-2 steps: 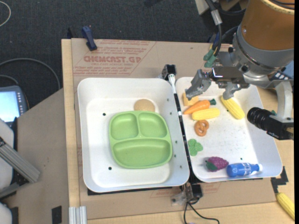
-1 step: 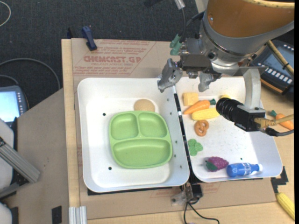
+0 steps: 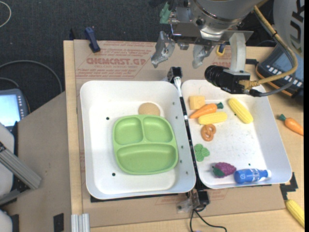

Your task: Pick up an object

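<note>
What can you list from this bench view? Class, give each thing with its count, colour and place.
bins: two, white, side by side
divided plate: one, green, left bin
round cookie: one, tan, behind the plate
corn cobs: two, yellow, right bin
carrot: one, orange, right bin
cheese block: one, yellow, right bin
pretzel: one, brown, right bin
leaf: one, green, right bin
grapes: one bunch, purple, right bin
bottle: one, blue, right bin
tool: one, grey, open, above the bins' far edge

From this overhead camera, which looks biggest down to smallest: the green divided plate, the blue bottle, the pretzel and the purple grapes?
1. Green divided plate, by far the largest.
2. Blue bottle.
3. Purple grapes, only slightly smaller than the bottle.
4. Pretzel, smallest, though close to the grapes.
</note>
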Robot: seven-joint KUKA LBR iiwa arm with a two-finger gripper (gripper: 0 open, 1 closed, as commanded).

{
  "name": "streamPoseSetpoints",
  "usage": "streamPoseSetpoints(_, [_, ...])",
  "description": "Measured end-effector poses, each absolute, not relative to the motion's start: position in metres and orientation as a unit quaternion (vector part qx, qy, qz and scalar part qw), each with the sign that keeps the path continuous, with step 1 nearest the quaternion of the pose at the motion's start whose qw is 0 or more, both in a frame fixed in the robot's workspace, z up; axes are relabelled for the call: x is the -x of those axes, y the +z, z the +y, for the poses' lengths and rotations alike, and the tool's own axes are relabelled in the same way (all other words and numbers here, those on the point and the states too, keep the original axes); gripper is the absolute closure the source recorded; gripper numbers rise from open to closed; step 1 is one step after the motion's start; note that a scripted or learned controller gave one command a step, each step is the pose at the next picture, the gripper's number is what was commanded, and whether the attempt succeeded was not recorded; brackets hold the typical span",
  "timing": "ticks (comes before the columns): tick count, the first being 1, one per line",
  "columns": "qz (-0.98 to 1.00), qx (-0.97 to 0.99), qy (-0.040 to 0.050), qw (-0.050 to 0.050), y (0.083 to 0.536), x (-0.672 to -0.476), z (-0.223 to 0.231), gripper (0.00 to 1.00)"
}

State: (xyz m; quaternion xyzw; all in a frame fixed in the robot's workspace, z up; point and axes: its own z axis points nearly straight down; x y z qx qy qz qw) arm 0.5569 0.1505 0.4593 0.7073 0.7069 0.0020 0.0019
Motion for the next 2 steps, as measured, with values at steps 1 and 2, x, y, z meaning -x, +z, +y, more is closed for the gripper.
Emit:
streamPoseSetpoints(1, [0.709,-0.705,-0.0035,-0.002,0.344,-0.62,0.219,0.0])
streamPoseSetpoints(2, [0.707,-0.707,0.0015,0.0,0.363,-0.62,0.217,1.0])
